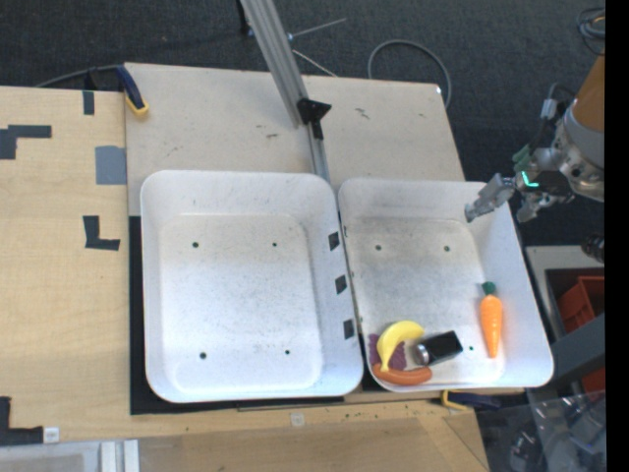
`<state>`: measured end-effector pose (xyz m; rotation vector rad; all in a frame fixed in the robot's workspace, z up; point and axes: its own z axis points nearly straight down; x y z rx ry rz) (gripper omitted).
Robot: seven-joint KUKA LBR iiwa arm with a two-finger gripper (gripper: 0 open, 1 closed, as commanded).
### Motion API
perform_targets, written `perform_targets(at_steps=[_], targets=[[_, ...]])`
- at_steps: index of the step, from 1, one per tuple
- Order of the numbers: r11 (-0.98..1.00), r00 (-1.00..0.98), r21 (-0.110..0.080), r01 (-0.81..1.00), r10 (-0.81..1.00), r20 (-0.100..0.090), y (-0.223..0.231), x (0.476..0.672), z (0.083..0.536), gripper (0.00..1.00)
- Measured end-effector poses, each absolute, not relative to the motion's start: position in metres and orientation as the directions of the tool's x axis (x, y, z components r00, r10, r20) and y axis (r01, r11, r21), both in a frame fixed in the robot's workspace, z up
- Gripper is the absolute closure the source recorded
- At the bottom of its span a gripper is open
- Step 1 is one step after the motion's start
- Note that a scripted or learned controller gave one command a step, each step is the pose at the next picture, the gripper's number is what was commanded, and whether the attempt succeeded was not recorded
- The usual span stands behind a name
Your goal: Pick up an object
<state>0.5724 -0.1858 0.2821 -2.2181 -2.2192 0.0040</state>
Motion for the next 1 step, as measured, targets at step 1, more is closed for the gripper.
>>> perform_targets(at_steps=[1], targets=[[0.002,-0.002,-0.001,1.000,1.000,0.000,-0.1857,0.5732,0.2842,0.00]])
